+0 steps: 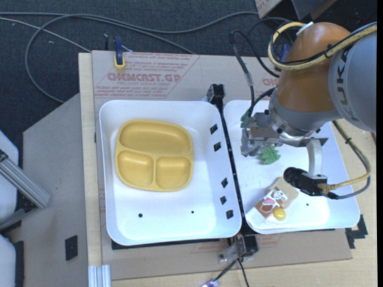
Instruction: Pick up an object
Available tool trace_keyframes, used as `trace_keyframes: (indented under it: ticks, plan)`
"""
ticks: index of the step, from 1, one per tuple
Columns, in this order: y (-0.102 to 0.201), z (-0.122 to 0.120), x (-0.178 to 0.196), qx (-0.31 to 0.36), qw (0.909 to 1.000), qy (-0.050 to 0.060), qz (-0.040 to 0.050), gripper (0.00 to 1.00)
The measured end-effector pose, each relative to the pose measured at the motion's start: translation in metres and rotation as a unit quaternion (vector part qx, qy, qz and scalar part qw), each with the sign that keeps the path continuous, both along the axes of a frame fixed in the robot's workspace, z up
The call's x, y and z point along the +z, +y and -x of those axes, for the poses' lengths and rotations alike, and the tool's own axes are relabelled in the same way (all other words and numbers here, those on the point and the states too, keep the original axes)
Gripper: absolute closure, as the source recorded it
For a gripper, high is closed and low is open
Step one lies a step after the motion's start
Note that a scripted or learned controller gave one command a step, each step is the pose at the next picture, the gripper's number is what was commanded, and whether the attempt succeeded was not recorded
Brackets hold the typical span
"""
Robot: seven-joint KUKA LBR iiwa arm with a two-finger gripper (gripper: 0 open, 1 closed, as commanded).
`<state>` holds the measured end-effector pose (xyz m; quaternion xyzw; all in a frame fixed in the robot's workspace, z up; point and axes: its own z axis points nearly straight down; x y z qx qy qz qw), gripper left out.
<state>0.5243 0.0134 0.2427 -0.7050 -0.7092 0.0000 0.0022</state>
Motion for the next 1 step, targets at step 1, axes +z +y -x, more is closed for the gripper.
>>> trace_keyframes:
  ticks: [1]
  plan:
    - [0.0584,-0.0019,-0.0053,0.0,1.0,-0.001,0.0005,1.0]
